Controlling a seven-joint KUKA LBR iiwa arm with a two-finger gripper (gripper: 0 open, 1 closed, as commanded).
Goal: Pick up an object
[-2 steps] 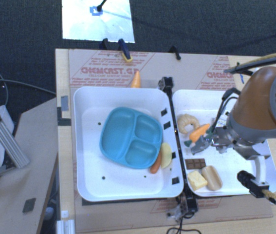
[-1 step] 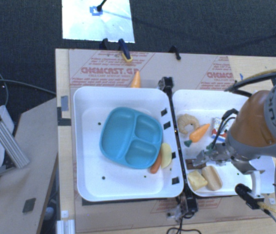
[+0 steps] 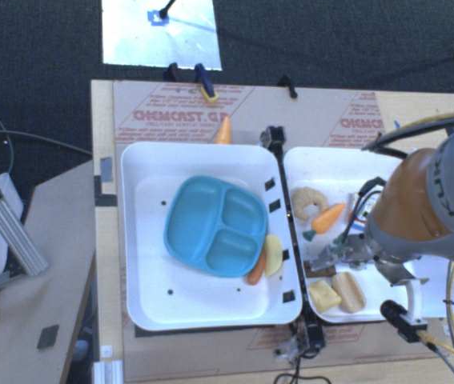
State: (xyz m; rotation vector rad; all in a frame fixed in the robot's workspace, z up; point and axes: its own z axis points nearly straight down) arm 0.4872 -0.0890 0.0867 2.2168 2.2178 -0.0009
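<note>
Where tool [image 3: 320, 264] hangs, bread [image 3: 348, 291] beside.

Even bright overhead light, slightly soft focus, faint shadows.

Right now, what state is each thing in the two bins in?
Blue tray: flat in left bin, compartments bare.
Banana slice: beside tray's right edge.
Small carrot: against the tray's lower right corner.
Pastry ring: lying in right bin.
Carrot: tilted, beside the ring.
Hot dog bun: lying at right bin's near edge.
Gripper: low in right bin.
</note>
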